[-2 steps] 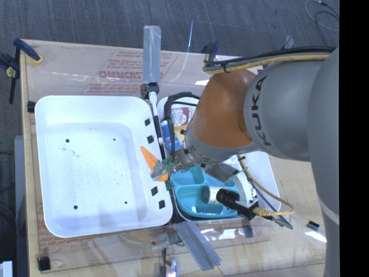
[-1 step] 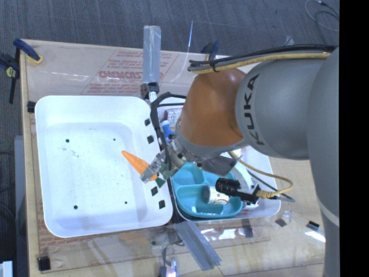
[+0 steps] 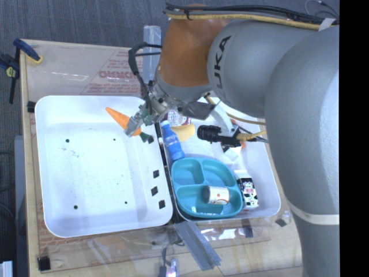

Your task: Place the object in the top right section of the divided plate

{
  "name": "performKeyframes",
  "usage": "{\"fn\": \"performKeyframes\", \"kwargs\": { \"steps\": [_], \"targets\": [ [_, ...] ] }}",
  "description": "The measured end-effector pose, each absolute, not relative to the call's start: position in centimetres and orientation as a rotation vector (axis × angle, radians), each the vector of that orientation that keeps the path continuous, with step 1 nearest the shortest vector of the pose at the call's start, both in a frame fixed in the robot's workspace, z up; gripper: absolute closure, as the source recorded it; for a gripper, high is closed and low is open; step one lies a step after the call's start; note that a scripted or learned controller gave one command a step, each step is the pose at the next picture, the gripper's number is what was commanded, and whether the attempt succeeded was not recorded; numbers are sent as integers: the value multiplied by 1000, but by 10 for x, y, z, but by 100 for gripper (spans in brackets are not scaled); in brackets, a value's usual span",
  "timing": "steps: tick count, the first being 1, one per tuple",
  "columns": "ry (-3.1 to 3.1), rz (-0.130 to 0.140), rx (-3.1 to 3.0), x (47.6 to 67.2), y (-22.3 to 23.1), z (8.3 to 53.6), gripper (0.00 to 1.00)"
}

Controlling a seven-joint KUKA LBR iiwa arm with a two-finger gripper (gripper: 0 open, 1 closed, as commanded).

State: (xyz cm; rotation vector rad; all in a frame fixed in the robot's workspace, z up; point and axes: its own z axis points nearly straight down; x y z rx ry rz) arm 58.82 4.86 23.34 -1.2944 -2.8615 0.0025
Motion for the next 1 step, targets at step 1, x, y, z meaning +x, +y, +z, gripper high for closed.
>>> {"fn": "performKeyframes", "kwargs": {
  "steps": [1],
  "targets": [
    [-2920, 1, -1158, 598, 107, 277, 100]
  ]
}}
